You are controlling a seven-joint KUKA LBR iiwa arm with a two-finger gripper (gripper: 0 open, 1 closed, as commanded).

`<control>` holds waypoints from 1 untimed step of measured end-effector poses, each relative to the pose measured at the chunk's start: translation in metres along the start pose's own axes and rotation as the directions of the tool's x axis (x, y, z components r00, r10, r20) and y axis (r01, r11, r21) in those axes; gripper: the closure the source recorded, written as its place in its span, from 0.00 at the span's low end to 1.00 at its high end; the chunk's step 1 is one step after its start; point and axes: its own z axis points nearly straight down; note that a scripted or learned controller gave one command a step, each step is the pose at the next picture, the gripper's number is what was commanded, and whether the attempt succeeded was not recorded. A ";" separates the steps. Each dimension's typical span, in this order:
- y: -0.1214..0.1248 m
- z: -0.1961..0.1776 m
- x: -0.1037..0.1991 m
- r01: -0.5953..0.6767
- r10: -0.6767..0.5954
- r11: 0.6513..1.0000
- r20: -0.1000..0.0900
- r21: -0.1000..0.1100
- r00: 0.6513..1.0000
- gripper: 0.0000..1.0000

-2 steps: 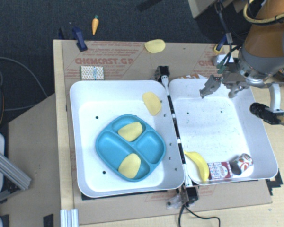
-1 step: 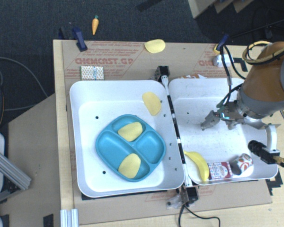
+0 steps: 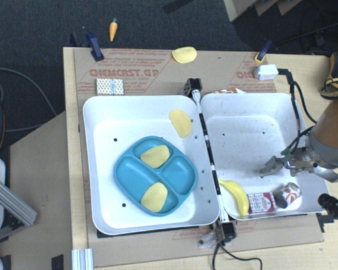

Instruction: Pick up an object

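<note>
My gripper (image 3: 273,165) hangs low over the right bin (image 3: 242,117), near its right side, with its fingers open and nothing between them. Just below it, along the bin's front edge, lie a yellow banana (image 3: 236,196) and a red-and-white can (image 3: 273,199) on its side. The left bin (image 3: 101,151) holds a blue divided plate (image 3: 177,176) with two yellow food pieces (image 3: 155,155) in it. Another yellow piece (image 3: 181,122) lies by that bin's right wall.
On the bench behind the bins are a yellow lemon-like piece (image 3: 184,54), a patterned packet (image 3: 110,86), a blue clamp (image 3: 94,46) and a white box (image 3: 267,71) with a black cable. A small carrot (image 3: 113,30) lies on the floor beyond.
</note>
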 end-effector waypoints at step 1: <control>-0.003 0.043 -0.042 0.004 -0.004 1.000 -0.004 -0.001 1.000 0.00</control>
